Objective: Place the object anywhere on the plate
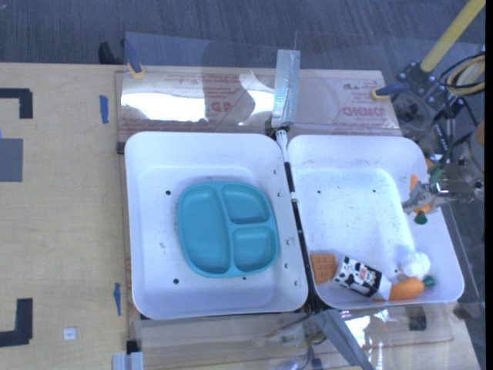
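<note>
**Waiting on the pick: plate stands bare as objects sit in the far bin**

Hovering at the right rim of the right bin (362, 206), the robot's hand (426, 199) appears at the very start of its job, with no object yet lifted toward the teal plate (227, 227). The three-compartment plate lies alone in the left bin (154, 206) on the desk, all its sections bare. The candidates for the move are gathered along the right bin's near edge: a waffle-patterned orange square (323, 267), a black-and-white toy (359, 277) just beside it, and, in the near right corner, a white piece (416, 264) above an orange carrot-like toy (407, 288). Small orange and green bits show by the hand at the bin's rim, but the clutter of cables there makes it impossible to tell whether the hand is spread or closed, or whether it grips anything. By this reading the grasp is the step in hand; the next move calls for a clean hold on one object, then a carry across the divider between the bins to set it down on the plate.
</note>
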### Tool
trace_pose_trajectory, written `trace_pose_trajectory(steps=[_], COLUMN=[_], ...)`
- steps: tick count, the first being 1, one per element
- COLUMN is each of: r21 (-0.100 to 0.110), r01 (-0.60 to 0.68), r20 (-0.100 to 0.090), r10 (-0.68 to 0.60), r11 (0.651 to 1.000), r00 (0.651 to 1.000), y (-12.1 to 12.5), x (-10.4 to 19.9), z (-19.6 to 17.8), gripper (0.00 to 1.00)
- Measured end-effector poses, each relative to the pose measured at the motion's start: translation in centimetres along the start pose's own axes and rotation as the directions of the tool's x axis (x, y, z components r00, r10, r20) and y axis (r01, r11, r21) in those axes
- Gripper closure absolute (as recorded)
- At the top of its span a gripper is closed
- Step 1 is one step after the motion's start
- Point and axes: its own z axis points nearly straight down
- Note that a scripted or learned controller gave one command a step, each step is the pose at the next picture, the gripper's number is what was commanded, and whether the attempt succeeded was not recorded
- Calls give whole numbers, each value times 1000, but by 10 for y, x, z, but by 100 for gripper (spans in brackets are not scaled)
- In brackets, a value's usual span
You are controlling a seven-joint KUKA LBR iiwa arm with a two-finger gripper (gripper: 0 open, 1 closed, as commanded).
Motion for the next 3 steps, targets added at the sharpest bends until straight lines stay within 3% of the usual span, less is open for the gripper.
trace_pose_trajectory(steps=[1, 2, 3], r21=[-5, 10, 7], r01=[-63, -76, -98], r20=[-1, -2, -3], r10=[63, 76, 98], r11=[998, 997, 995], r00=[998, 997, 995], y=[22, 11, 1], x=[48, 135, 201], z=[-114, -7, -10], gripper=[100, 100, 100])
